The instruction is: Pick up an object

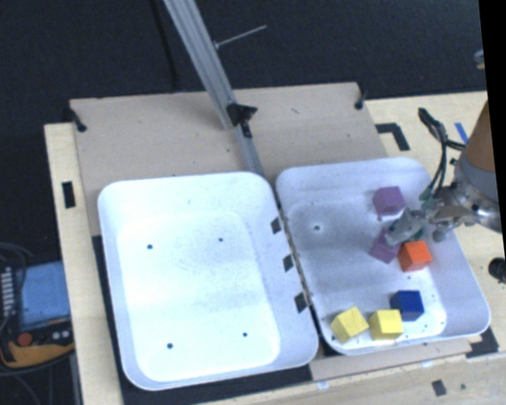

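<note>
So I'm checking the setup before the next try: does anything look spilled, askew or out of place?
Nothing stands out. All the blocks lie inside the right bin: two purple blocks, an orange block, a blue block and two yellow blocks. The gripper hovers among them.

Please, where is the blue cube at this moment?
The blue cube lies in the right bin, near its front edge, just right of two yellow blocks and below the orange block.

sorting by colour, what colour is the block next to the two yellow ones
Blue: the block sits right of the yellow blocks in the camera view.
</note>
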Motion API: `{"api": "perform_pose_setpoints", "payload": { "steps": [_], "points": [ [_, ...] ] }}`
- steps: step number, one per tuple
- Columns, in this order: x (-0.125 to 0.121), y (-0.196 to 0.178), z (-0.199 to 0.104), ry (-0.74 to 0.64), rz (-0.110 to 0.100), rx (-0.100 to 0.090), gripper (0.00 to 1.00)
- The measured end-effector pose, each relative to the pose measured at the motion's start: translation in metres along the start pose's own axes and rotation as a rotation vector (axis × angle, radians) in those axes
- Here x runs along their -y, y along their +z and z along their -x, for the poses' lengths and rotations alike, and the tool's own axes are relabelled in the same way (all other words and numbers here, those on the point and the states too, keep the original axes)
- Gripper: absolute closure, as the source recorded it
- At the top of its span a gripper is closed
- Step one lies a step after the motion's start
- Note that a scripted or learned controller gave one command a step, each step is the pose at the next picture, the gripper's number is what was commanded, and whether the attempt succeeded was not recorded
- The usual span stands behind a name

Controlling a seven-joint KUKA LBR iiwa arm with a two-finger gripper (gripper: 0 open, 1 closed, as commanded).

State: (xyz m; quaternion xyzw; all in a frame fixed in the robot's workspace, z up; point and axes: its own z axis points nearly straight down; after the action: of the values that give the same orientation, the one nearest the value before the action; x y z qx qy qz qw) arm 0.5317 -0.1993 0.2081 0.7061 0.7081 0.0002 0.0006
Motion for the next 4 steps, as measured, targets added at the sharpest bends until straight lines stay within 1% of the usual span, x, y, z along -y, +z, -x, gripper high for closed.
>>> {"api": "perform_pose_setpoints", "payload": {
  "steps": [1, 2, 3, 4],
  "points": [
    [0.000, 0.000, 0.000, 0.001, 0.001, 0.000, 0.00],
    [0.005, 0.044, 0.005, 0.003, -0.004, 0.000, 0.00],
    [0.000, 0.080, 0.007, 0.007, 0.010, 0.009, 0.00],
    [-0.003, 0.082, 0.008, 0.003, 0.019, 0.011, 0.00]
  ]
}}
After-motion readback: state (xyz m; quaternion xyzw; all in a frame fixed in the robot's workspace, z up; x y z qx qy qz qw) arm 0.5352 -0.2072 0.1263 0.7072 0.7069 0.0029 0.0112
